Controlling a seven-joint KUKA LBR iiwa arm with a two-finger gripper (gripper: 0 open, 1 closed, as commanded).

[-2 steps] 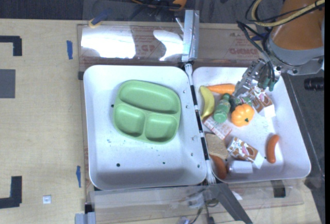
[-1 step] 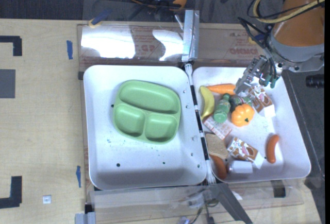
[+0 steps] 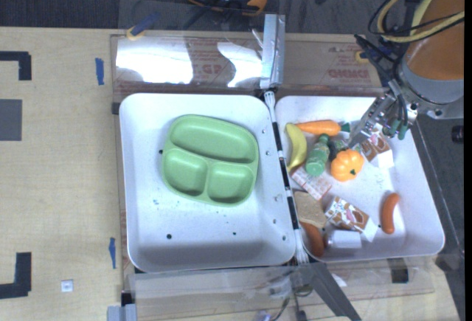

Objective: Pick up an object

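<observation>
Your gripper (image 3: 366, 129) hangs low over the far side of the right bin (image 3: 422, 187), its grey arm (image 3: 435, 39) with the orange band reaching in from the upper right. Whether its fingers are apart or together you cannot tell from this angle, and nothing is seen between them. Just below and left of it sits a small orange pumpkin (image 3: 346, 164); a carrot (image 3: 318, 128) lies to its left, with a banana (image 3: 296, 145) beyond that and a green bottle (image 3: 318, 158) between banana and pumpkin. Farther toward you lie a snack packet (image 3: 345, 215), a white block (image 3: 344, 240) and, off to the right, a sausage (image 3: 389, 212). Well to the gripper's left, the left bin (image 3: 147, 223) holds a green divided plate (image 3: 210, 159).
</observation>
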